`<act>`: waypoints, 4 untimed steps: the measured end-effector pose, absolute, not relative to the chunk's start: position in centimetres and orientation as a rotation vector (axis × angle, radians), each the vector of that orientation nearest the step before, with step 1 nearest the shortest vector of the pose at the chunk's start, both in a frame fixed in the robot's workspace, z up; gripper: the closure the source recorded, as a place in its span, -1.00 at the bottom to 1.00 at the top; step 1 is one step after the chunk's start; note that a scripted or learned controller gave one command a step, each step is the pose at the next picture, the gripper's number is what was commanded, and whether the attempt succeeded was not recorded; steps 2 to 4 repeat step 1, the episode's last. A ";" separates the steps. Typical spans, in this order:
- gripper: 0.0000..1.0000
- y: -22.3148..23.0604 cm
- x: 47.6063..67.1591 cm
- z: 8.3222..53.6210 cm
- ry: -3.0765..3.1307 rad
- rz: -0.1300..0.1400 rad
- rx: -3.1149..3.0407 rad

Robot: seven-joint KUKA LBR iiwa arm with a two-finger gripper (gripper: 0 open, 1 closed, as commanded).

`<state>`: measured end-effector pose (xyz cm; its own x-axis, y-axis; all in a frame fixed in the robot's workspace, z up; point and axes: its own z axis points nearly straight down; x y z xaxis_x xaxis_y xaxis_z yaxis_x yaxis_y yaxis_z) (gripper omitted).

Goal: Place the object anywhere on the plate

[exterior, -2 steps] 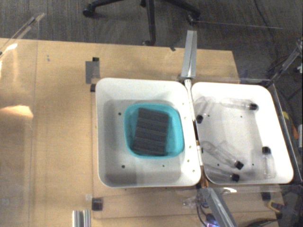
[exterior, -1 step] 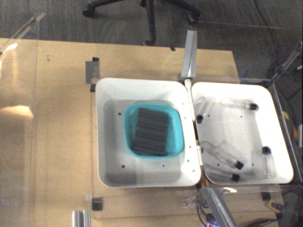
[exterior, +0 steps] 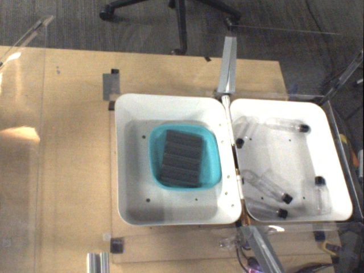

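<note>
A turquoise square plate [exterior: 211, 152] lies in the left white bin [exterior: 131, 198]. A dark grey ribbed block [exterior: 182, 157] rests flat on the plate, roughly centred on it. The right white bin [exterior: 335, 169] holds several clear plastic tubes with black caps, such as one tube [exterior: 272, 190] near the bin's front and another tube [exterior: 287, 126] at its back.
The two bins sit side by side on a light wooden bench [exterior: 57, 181]. A metal post [exterior: 227, 67] rises behind the seam between them. An office chair base [exterior: 179, 7] stands on the carpet beyond the bench.
</note>
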<state>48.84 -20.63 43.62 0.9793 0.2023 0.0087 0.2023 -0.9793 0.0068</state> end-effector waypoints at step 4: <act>-1.00 -20.6 48.9 43.6 0.323 0.013 3.120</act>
